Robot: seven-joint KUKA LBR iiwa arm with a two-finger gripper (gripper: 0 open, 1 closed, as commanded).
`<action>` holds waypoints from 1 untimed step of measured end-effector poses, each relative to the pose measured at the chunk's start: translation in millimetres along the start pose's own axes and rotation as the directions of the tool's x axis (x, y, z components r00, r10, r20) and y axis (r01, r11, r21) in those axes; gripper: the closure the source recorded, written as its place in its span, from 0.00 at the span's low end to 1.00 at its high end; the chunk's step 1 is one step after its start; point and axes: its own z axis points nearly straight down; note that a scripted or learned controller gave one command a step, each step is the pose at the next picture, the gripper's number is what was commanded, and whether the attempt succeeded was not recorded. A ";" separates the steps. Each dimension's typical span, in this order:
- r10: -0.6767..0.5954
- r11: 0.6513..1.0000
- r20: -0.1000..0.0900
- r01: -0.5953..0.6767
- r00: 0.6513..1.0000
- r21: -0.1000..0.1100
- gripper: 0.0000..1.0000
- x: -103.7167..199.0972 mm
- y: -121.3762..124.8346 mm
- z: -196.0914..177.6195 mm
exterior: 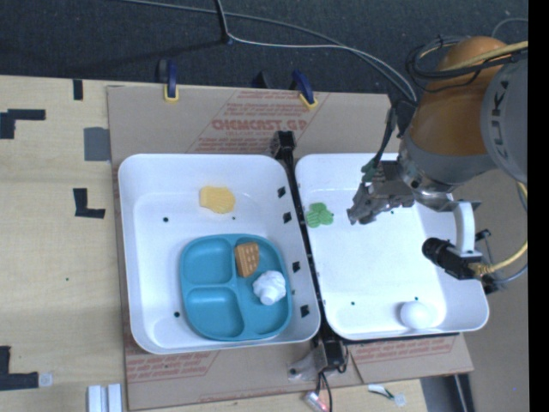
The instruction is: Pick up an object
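Note:
A small green object (320, 215) lies at the left side of the right bin (377, 269), close to the divider. My gripper (364, 210) hangs just to the right of it, a short gap away, and I see nothing between its dark fingers. A white ball (419, 314) rests near the right bin's front edge. In the left bin (146, 221) a yellow piece (217, 199) lies on the floor. A blue divided tray (206, 307) there carries a brown waffle-like piece (247, 258) and a white crumpled object (269, 287).
The arm's grey body and orange band (459, 93) overhang the right bin's far right corner. A black fitting (446, 256) sticks out over the right bin's right side. Cables run across the dark floor behind the bench. Clamps hold the cardboard at the back.

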 end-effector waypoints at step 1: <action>0.000 1.000 0.000 0.000 1.000 0.000 1.00 42.6 5.7 5.6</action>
